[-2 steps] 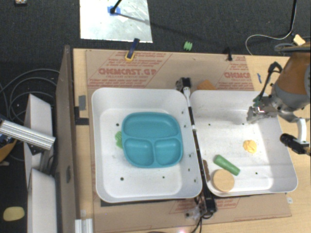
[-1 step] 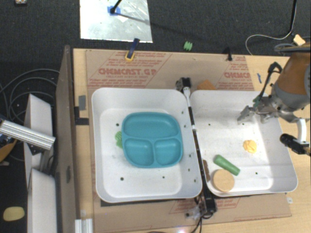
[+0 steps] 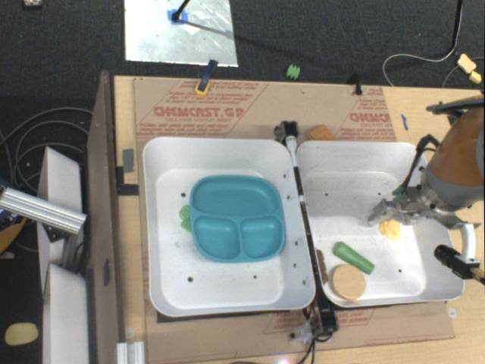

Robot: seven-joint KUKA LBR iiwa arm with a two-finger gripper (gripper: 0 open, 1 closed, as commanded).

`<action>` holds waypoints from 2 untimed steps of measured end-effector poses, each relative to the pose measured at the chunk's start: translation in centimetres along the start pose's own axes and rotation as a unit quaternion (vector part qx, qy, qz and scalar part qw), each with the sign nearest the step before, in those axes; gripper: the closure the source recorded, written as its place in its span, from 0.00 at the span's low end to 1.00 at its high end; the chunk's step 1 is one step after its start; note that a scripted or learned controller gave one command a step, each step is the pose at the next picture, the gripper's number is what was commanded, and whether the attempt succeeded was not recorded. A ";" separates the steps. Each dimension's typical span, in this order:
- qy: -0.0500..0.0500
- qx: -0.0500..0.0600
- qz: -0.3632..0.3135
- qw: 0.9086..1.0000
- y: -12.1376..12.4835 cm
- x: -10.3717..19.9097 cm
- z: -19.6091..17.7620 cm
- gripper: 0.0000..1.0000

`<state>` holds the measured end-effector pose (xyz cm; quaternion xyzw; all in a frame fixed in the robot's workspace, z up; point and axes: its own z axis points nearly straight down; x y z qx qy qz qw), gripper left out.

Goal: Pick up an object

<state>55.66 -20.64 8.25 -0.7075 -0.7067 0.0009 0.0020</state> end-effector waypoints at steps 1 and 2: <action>-0.002 -0.005 -0.002 1.000 0.4 0.0 -1.3 1.00; -0.001 -0.004 -0.002 1.000 0.4 0.0 -1.3 0.00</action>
